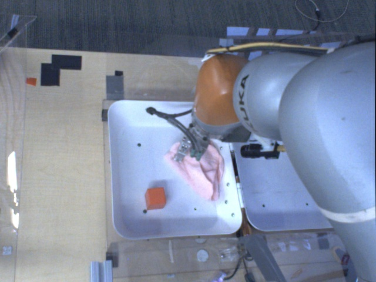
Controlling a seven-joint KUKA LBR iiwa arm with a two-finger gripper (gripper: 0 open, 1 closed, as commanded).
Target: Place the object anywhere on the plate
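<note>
A small orange-red cube (155, 198) rests on the floor of the left bin (130, 157), toward its front. To the cube's right, near the bin's right wall, lies a pale pink, rumpled-looking flat thing (207, 174) that I take for the plate. My gripper (189, 150) hangs over the pink thing's upper left edge, close to it or touching it. It is well apart from the cube, which lies to its lower left. The arm's orange band and grey wrist hide the bin's back right corner.
The right bin (276, 201) sits beside the left one, mostly covered by the grey arm. A dark cable (167, 117) runs from the wrist across the back of the left bin. Black and orange markers lie on the bench at far left.
</note>
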